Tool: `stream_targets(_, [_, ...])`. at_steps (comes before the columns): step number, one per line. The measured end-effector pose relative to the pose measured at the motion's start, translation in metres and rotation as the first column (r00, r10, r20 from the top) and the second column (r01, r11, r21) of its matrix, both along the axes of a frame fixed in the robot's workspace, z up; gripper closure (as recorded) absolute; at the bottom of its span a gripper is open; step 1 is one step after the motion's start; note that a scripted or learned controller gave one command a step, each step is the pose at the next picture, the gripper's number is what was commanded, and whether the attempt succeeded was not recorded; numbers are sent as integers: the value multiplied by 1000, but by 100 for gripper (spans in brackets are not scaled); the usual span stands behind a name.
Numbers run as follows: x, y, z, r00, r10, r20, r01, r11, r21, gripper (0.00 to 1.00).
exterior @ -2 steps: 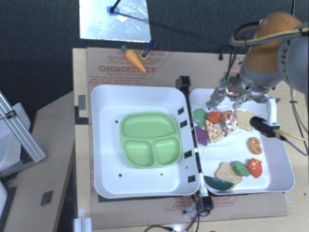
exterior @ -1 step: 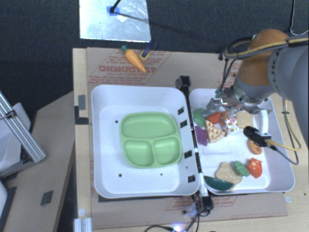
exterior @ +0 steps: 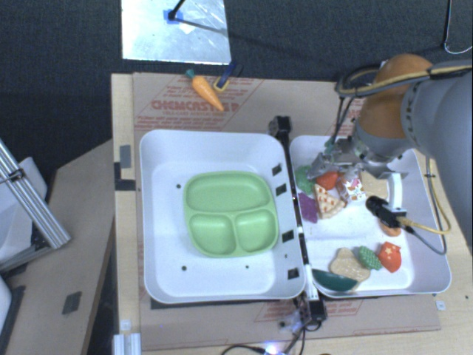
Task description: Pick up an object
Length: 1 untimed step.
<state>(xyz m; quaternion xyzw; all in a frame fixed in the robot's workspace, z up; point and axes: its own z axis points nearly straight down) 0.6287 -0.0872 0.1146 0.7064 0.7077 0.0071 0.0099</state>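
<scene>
- Two shallow white bins sit side by side on the bench, the left bin point(exterior: 159, 198) and the right bin point(exterior: 429, 272), with a row of black clips running down the seam between them.
- Left bin first: a green divided plate point(exterior: 229, 213) lies flat in its middle, three compartments, all bare.
- Over to the right bin, and here is the arm point(exterior: 436, 109), grey with its orange band point(exterior: 395, 87), reaching in from the right and hanging low over the bin's upper part.
- The gripper point(exterior: 336, 167) is down among a cluster of toys near the bin's left wall.
- Fingers apart or together? I cannot tell; the wrist hardware hides them.
- Right under it sits a red toy point(exterior: 327, 180), touching a pizza slice point(exterior: 329, 200) just below.
- A green leafy piece point(exterior: 303, 176) and a purple piece point(exterior: 308, 207) lie beside those, against the left wall.
- No object is visibly lifted; everything looks to be resting on the bin floor.
- Lower down: a tan bread-shaped toy point(exterior: 347, 263), a dark green ridged piece point(exterior: 368, 257) touching it, and a red strawberry point(exterior: 390, 256) just to the right.
- A dark teal curved piece point(exterior: 332, 279) lies at the bottom edge.
- Outside the bins, an orange carrot point(exterior: 207, 92) rests on the cardboard at the top.
</scene>
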Motion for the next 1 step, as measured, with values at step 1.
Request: stream_targets(1, [2, -2, -5, 1000, 0, 2, 0, 1000, -3, 0])
